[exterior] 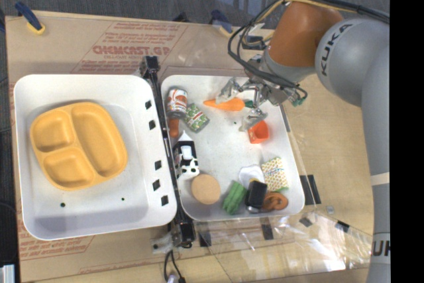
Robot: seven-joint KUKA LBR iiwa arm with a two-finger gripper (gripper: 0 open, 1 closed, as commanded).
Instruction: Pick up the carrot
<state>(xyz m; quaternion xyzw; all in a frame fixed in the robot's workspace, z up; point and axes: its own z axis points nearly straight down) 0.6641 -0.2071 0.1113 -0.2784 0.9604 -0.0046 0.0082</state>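
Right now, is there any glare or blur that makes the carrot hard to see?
In the camera view the carrot is sharp and evenly lit; the gripper casts soft shadows on the right bin floor around it, and mild glare sits on the clear plastic sheet at the bench front.

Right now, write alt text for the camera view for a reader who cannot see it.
The gripper hangs low over the right bin, just beside the carrot at the bin's far end. Small items are scattered through that bin, among them a can and a toy cow. The left bin holds a yellow tray.
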